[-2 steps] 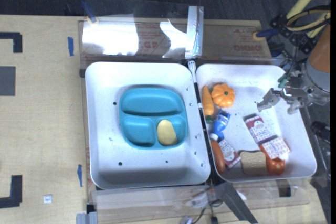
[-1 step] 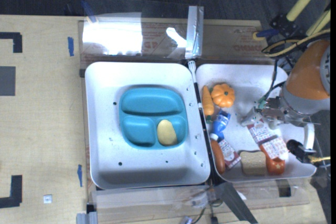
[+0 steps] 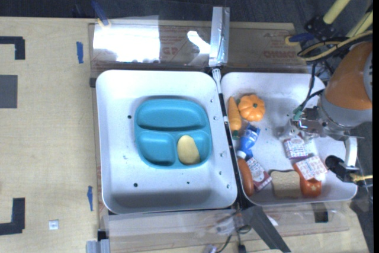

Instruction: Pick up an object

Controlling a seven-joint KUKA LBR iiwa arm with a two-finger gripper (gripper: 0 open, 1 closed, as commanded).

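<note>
Over the right bin (image 3: pixel 275 83), the claw (image 3: pixel 303 125) is too blurred to tell its grip; a blue tray (image 3: pixel 172 127) in the left bin (image 3: pixel 112 127) holds a yellow lemon (image 3: pixel 188 149).

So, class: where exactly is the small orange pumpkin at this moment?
The pumpkin sits in the right bin, near its upper left corner, just right of the carrot.

Two white bins (image 3: pixel 112 127), one blue tray (image 3: pixel 172 112)
</note>
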